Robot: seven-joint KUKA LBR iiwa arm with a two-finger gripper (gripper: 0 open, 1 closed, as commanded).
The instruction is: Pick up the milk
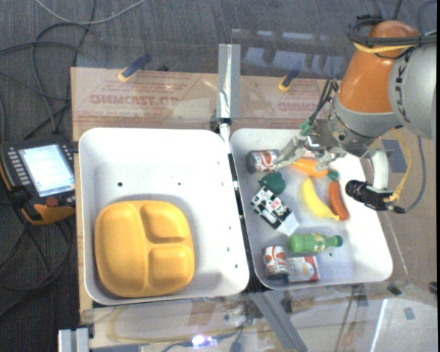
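Note:
The milk (pixel 270 205) is a small carton with black-and-white cow patches, lying tilted in the left middle of the right bin (pixel 374 259). My gripper (pixel 308 155) hangs over the far part of that bin, above and to the right of the milk and apart from it. Its fingers stand open with nothing between them. Just under the gripper lie an orange carrot (pixel 310 168) and a red-and-silver can (pixel 262 160).
Around the milk are a dark green item (pixel 275 181), a banana (pixel 316 199), a red sausage (pixel 339 200), a green bottle (pixel 314 242), another can (pixel 276 259) and a flat packet (pixel 303 269). The left bin (pixel 117 149) holds a yellow divided tray (pixel 144 247).

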